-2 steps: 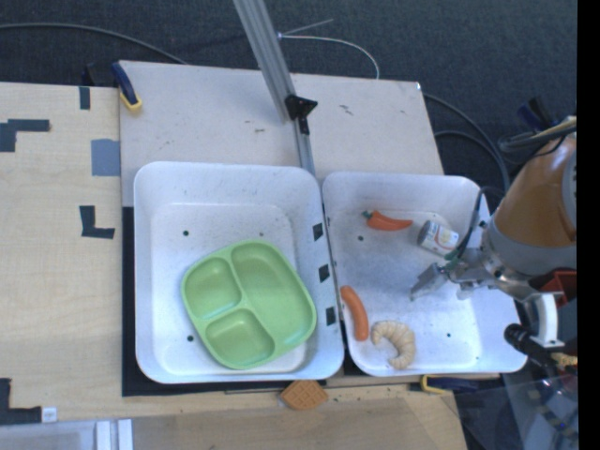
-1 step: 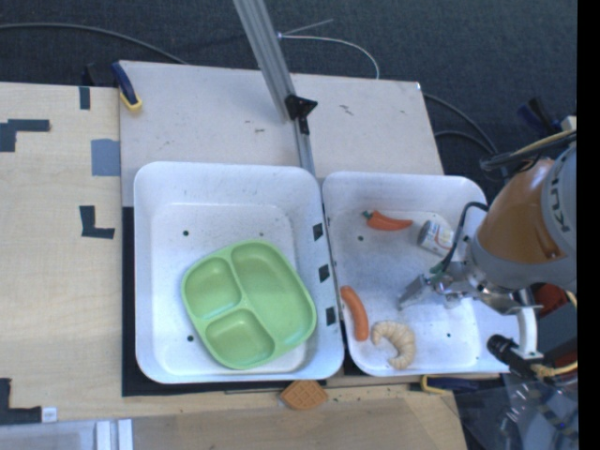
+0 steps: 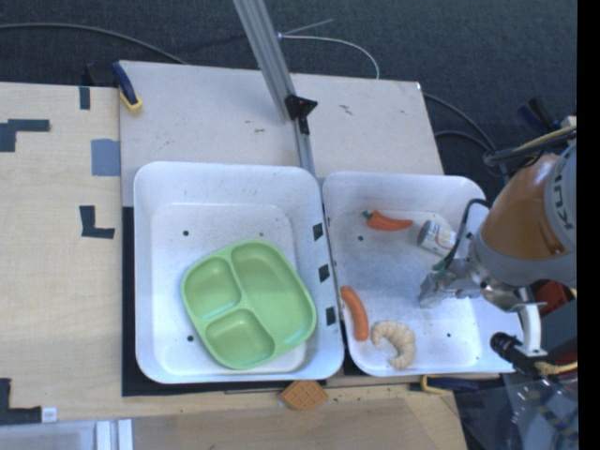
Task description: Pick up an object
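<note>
The gripper hangs low inside the right bin, near that bin's right wall, with the grey arm and its orange band reaching in from the right side of the view; the tool shows as a dark, blurred shape against the white floor, and whether it stands wide, narrow or pressed together cannot be told from this slant, nor is anything seen caught in it, and whether its tip touches the bin floor cannot be told either. 4 things lie in the right bin: a small orange carrot with a green tip near the far wall, a white bottle lying on its side just beside the carrot and just above the gripper, a reddish sausage lying along the left wall near the front, and a pale shrimp curled near the front wall, close to the sausage. The gripper sits between the bottle and the shrimp, apart from the shrimp and near the bottle, with bare floor under it. The left bin holds a light green plate with 3 compartments, lying tilted toward the bin's front right. A slanted metal pole crosses the bench from the top of the view down to the seam between the 2 bins. A small tan biscuit lies on the bench just in front of the bins
</note>
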Tool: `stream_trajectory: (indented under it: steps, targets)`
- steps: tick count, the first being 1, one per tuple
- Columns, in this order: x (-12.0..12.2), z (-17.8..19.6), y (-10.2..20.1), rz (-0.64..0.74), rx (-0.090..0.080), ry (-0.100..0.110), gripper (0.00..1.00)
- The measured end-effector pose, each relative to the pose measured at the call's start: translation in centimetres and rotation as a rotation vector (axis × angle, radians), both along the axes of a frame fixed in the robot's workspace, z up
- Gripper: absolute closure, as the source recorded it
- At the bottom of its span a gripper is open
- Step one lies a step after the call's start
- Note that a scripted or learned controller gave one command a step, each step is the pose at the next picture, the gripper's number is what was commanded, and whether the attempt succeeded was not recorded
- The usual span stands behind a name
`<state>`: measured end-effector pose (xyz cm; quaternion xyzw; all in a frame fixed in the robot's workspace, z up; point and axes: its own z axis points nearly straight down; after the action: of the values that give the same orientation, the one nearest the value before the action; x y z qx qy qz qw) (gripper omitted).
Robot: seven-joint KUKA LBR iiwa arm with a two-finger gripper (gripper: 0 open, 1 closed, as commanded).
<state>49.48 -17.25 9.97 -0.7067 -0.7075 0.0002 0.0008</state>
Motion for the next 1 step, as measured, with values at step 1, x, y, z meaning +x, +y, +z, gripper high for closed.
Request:
stream_trajectory:
  steps: [1]
  targets:
    - [0.28,6.27,0.01,0.001,-0.002,-0.005,1.0]
